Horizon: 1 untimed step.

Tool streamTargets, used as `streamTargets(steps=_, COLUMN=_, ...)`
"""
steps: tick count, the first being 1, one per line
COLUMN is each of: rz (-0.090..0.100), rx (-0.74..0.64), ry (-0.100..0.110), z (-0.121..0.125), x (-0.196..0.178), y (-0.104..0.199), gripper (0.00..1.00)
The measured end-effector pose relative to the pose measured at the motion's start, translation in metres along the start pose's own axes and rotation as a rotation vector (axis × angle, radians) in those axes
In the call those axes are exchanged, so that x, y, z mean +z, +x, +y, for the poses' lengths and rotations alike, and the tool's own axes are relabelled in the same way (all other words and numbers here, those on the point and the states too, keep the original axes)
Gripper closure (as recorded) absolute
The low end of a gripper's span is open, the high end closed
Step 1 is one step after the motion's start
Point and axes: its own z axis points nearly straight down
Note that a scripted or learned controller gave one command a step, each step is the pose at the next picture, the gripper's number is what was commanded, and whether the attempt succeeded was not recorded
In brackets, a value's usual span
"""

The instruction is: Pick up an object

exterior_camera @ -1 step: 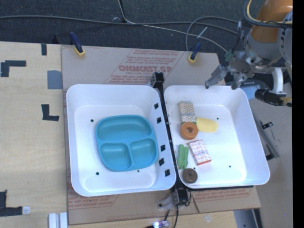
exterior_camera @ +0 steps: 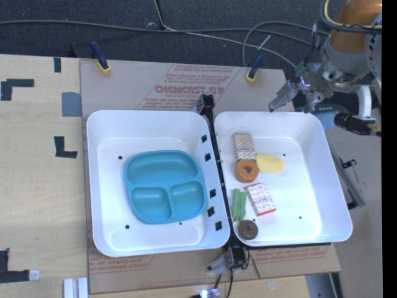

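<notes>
Claw (exterior_camera: 291,97) sits at the upper right, above the right bin (exterior_camera: 322,185); can't tell its state. Easiest pick is probably the orange donut (exterior_camera: 247,170), center-right of frame: looks light, maybe squishy, so pinch across the outer ring.

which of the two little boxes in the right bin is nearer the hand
The patterned box at the bin's far side, above the donut. The red-and-white box lies nearer the camera, farther from the hand.
</notes>
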Motion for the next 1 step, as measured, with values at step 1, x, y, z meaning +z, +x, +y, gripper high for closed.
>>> streamTargets(steps=1, rz=0.001, rx=-0.001, ry=0.006, z=0.0021, x=0.0635, y=0.0059, gripper=0.0)
